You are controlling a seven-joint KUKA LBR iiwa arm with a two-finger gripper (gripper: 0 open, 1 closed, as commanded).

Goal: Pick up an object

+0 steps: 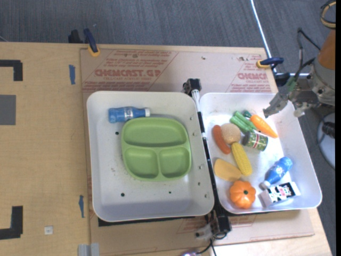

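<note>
Several toy foods crowd the right bin (303, 143); nearest the gripper (283, 101), which hangs over that bin's far right corner with its opening not discernible and nothing seen held, lies a carrot (264, 125). It is probably light, hard, smooth plastic, likely to slip; a grasp across its thicker middle looks safest

Robotics lab setup: worktop (37, 159) covered with taped cardboard sheet (160, 68) held by clamps (91, 42), two white bins (101, 159), grey carpet floor (160, 9), trailing cable (258, 20).
</note>
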